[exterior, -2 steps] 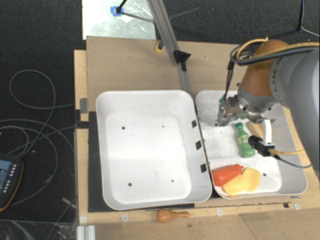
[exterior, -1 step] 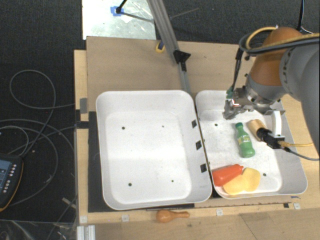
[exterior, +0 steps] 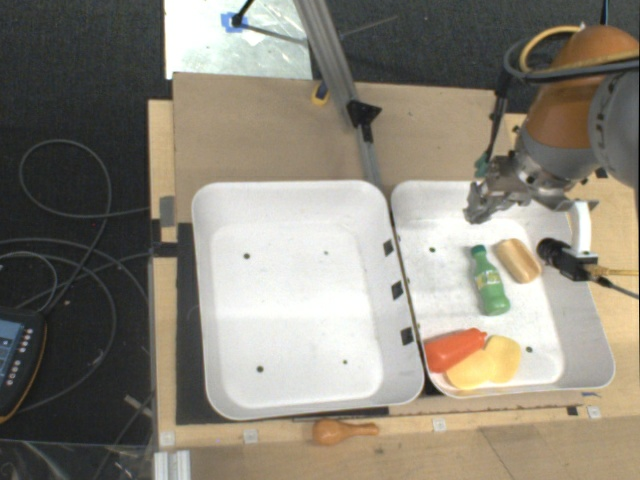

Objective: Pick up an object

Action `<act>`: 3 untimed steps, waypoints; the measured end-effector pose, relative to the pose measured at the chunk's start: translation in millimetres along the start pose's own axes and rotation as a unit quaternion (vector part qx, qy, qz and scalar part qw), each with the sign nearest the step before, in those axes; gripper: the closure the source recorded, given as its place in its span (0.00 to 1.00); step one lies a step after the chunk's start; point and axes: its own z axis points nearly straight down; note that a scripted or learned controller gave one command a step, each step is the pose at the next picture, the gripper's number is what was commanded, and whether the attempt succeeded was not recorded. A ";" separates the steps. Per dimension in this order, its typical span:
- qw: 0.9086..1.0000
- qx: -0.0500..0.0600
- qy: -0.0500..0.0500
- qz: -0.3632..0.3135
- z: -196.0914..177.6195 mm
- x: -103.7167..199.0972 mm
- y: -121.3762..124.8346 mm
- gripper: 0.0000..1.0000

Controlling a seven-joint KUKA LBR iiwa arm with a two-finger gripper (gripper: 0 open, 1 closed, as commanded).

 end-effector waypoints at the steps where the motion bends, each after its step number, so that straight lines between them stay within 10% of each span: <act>1: 1.000 0.000 0.000 -0.002 -49.9 -0.2 1.9 1.00; 3: 1.000 0.004 0.002 -0.005 -43.9 106.3 -35.1 1.00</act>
